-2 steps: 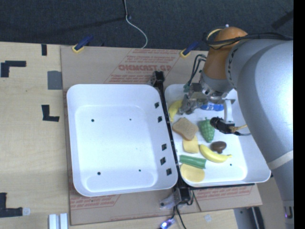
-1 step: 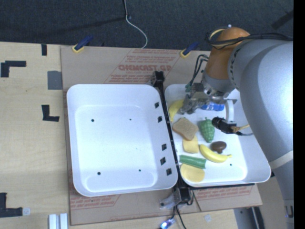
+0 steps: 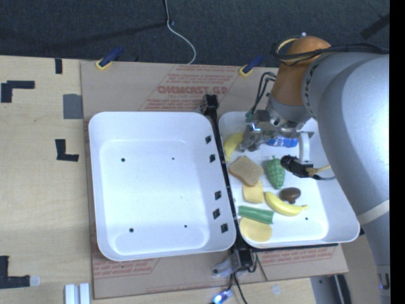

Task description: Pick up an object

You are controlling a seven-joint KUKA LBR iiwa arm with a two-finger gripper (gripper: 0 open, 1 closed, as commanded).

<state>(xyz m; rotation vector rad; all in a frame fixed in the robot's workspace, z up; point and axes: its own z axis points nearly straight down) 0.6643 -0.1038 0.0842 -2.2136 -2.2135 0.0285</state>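
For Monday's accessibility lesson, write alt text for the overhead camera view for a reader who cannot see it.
A grey robot arm reaches in from the right, its gripper low over the far end of the right white bin, which holds toy food including a banana, a bread slice and green grapes. The left white bin sits beside it.

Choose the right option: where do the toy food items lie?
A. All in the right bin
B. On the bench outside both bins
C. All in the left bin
A: the banana, bread slice and green grapes all lie in the right bin.
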